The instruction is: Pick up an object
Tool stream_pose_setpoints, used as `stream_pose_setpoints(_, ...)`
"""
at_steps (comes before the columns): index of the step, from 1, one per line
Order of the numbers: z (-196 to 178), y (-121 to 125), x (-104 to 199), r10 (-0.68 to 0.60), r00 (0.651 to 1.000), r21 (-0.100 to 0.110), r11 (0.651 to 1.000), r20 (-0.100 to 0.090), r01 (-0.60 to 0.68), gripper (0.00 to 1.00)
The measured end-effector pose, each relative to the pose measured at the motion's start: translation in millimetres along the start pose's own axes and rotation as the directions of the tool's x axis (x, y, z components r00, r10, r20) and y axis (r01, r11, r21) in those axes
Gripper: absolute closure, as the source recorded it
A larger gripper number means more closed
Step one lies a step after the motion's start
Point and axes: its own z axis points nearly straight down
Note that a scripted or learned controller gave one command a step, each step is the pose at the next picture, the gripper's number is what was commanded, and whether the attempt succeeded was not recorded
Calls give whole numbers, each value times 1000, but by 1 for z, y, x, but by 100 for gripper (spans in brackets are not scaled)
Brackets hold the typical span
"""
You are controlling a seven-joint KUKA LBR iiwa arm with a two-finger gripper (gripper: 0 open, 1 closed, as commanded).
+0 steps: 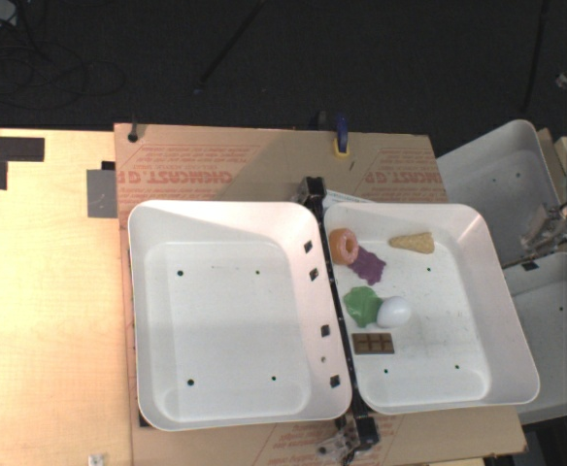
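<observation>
The right bin [478, 377] holds several small objects near its left wall. An orange ring [344, 247] lies at the top, with a purple piece [368, 265] just below and right of it. A tan wedge [413, 244] rests further right. A green lump [361, 305] touches a white ball [394, 312]. A brown chocolate-bar piece [372, 344] lies flat below them.
The left bin [167, 377] sits beside the right one, joined by a black clipped divider [324, 289]. Both rest on brown cardboard [225, 168] over a wooden bench [41, 309]. A grey metal plate [502, 168] stands at the right.
</observation>
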Motion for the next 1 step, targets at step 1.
stream_pose_setpoints(1, -32, -12, 109, -7, 1000, 8, 1000, -5, 7, 100)
